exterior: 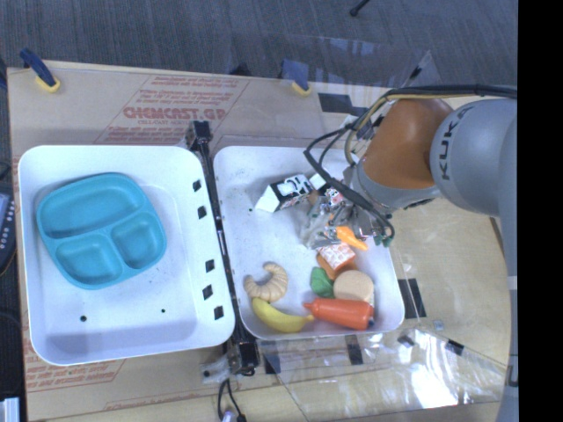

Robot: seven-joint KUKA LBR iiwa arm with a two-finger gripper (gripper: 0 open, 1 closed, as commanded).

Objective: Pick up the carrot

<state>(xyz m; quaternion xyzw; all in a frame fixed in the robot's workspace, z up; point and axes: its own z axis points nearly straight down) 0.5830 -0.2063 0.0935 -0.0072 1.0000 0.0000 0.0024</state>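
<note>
Camera view looks down at a slant on a counter covered in brown cardboard, bearing two shallow white bins side by side. At left, the left bin holds a blue divided plate with three compartments, lying toward the bin's far left part.

At right, the right bin holds a cluster of toy food. The carrot, orange-red, lies on its side near the bin's near right corner, its length running left to right. Just to its left lies a yellow banana, and above the banana a tan croissant. A green piece and a round tan piece sit just above the carrot. A small black-and-white carton lies farther back in the bin.

The grey arm with its orange band reaches in from the right. Its gripper hangs over the bin's middle right, above the food cluster and apart from the carrot. Whether the jaws are spread or pressed together cannot be told among the clutter and cables.
</note>
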